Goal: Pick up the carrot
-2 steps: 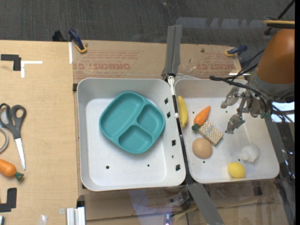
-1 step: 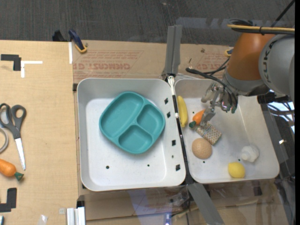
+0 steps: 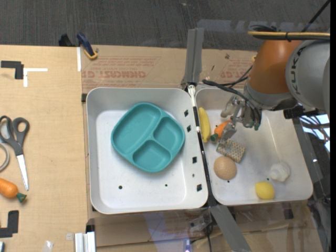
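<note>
Reaching down into the right bin [image 3: 294,156], gripper [image 3: 229,126] sits right over the carrot [image 3: 221,128]; can't tell how its jaws stand or whether anything's caught. Carrot lies directly at the tip, beside the banana [image 3: 204,123] to its left. Just below the tip: a speckled sponge [image 3: 231,149], then a tan egg [image 3: 225,168]. Lemon [image 3: 265,190] and white object [image 3: 279,171] further down-right. Teal plate [image 3: 148,136] far left in the left bin [image 3: 100,188].

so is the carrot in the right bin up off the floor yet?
Cannot tell. The carrot lies in the right bin beside the banana, and the tool partly covers it, hiding any contact with the bin floor.
</note>
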### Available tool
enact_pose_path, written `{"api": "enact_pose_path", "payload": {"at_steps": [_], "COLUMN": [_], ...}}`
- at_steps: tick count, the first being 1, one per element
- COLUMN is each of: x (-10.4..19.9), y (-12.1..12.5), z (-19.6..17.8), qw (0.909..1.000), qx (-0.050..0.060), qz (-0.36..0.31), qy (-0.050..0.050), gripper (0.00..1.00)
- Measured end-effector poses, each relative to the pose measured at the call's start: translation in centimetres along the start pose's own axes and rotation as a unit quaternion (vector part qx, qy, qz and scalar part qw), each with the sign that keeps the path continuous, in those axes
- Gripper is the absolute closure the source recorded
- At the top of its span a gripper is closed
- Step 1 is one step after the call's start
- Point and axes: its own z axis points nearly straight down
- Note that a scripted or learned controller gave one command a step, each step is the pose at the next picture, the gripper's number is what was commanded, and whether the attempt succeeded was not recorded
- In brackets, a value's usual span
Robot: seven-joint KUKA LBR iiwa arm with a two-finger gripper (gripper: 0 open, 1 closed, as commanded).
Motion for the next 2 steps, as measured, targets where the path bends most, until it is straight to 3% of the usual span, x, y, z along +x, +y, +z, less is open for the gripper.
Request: {"api": "enact_pose_path", "payload": {"at_steps": [2], "x": [4.6], "y": [-1.3], "z": [0.0], "qw": [0.9995], "qx": [-0.001], "qz": [0.031], "qy": [0.000], "gripper": [0.00]}}
